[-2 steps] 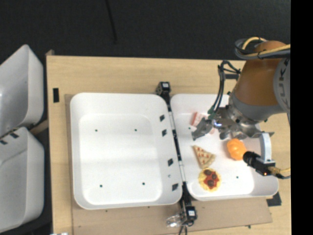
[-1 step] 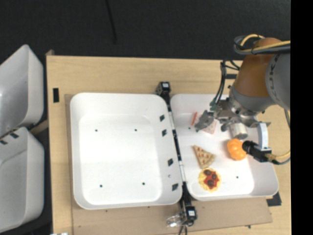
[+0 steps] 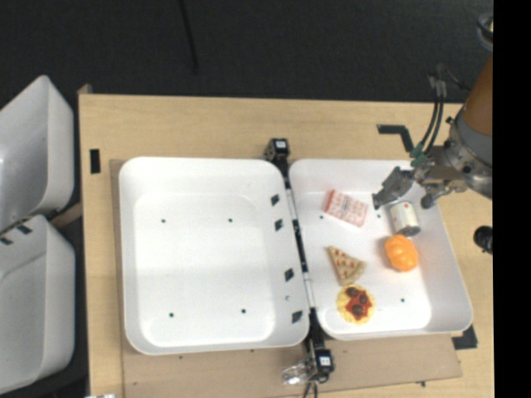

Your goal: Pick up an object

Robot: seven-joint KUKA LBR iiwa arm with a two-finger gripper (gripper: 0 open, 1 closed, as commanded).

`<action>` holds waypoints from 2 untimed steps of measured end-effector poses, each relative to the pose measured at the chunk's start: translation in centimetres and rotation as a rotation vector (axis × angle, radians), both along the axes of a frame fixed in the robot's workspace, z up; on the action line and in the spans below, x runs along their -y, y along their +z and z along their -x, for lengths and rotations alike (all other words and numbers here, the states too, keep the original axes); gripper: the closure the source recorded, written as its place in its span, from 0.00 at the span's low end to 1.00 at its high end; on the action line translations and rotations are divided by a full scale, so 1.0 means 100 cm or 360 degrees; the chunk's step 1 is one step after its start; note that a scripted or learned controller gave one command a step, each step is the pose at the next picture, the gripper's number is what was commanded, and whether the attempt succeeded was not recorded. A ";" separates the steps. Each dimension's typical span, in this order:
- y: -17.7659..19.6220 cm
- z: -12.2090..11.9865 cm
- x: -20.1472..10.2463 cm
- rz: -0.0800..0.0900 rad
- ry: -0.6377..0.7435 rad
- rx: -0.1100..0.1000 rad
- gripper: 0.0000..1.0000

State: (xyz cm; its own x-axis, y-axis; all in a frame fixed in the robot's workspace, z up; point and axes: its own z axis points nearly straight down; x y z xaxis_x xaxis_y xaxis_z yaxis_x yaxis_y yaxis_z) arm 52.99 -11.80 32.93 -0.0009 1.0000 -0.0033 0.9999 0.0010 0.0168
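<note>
The claw [image 3: 404,191] hangs low over the far right part of the right bin [image 3: 440,305], carried by the grey arm [image 3: 469,152] that leans in from the right edge with its orange band uppermost; whether its dark fingers are spread or closed cannot be told. Beneath it, the wooden counter [image 3: 207,127] bears both white bins, the left bin [image 3: 199,255] lying well away to the claw's left. Just below the claw lies a small silver can [image 3: 404,216] on its side, its long axis slanting from upper left to lower right. Nearer the camera sits an orange fruit [image 3: 401,254]. Left of the claw lies a red-and-white packet [image 3: 345,208], then a pizza slice [image 3: 344,264] and a round tart [image 3: 356,303].
</note>
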 end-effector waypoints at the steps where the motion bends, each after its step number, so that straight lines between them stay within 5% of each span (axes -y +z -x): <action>1: -0.078 0.014 -0.069 -0.0009 0.0010 -0.0036 0.00; 2: -0.105 -0.081 -0.013 0.0000 -0.0004 -0.0025 0.00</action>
